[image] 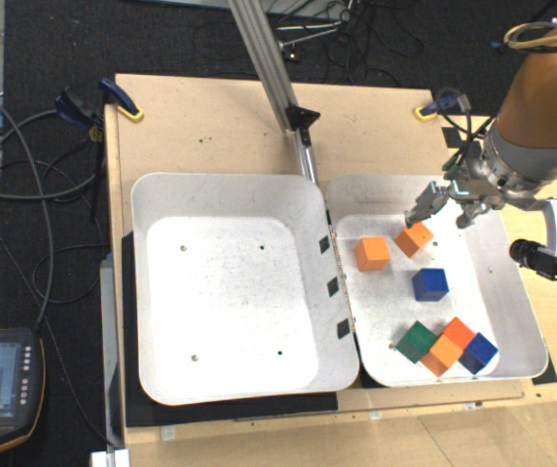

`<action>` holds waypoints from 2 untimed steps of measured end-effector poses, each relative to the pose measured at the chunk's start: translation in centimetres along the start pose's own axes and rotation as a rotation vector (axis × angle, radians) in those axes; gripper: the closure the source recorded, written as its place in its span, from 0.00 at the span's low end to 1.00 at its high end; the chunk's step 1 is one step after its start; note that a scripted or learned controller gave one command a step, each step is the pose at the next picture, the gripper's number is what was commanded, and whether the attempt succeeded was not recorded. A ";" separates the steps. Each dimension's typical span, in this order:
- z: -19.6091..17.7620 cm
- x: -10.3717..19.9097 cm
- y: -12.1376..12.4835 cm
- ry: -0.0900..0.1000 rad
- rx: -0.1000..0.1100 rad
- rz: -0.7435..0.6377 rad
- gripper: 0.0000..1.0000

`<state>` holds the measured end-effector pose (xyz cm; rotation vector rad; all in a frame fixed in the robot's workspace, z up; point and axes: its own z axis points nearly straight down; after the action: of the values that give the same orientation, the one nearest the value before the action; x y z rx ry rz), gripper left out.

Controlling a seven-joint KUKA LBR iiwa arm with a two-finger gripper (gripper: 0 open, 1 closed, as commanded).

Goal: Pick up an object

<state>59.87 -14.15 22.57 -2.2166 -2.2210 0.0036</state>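
My gripper point(446, 208) hangs over the back of the right bin point(512, 309), its two fingers spread apart and open, with nothing between them. A small tilted orange block point(414, 238) lies just below and left of the left fingertip. An orange cube point(373, 253) sits beside it to the left. A blue cube point(430, 284) rests in the bin's middle. At the front of the bin a green cube point(417, 341), two orange blocks point(450, 344) and a blue block point(478, 353) are clustered together.
The left bin point(162, 358) stands beside the right one, their rims meeting at the centre. A slanted metal pole point(269, 61) comes down to the bench behind the bins. Clamps point(118, 95) sit at the bench's back corners.
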 end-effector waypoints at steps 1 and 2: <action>-0.2 0.0 0.0 -0.001 -0.003 0.001 0.00; 5.6 0.7 0.7 0.000 0.001 -0.002 0.00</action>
<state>60.52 -13.47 17.01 -2.2139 -2.2226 0.0056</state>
